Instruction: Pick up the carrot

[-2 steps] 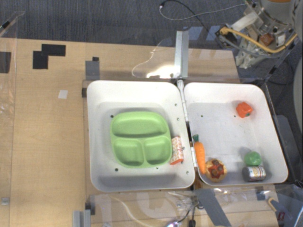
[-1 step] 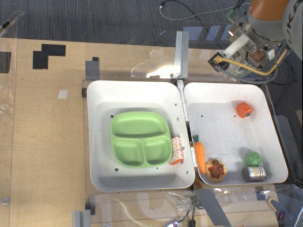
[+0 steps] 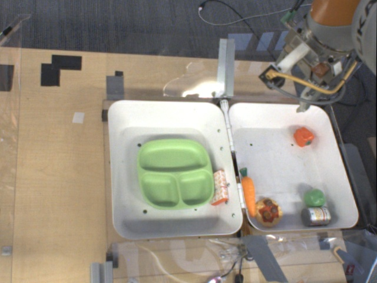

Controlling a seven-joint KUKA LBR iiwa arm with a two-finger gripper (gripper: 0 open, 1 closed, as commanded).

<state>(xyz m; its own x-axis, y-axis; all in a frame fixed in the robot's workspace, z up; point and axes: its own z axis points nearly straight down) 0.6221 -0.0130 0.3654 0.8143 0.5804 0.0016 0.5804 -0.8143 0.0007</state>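
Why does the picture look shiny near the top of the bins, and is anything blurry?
Camera view: a bright glare patch lies on the bench just above the left bin; the carrot and green tray look sharp; the arm at the top right is slightly soft.

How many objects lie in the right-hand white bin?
5: a carrot along its left wall, a pizza slice beside it, a can and green item at lower right, an orange-red item at upper right.
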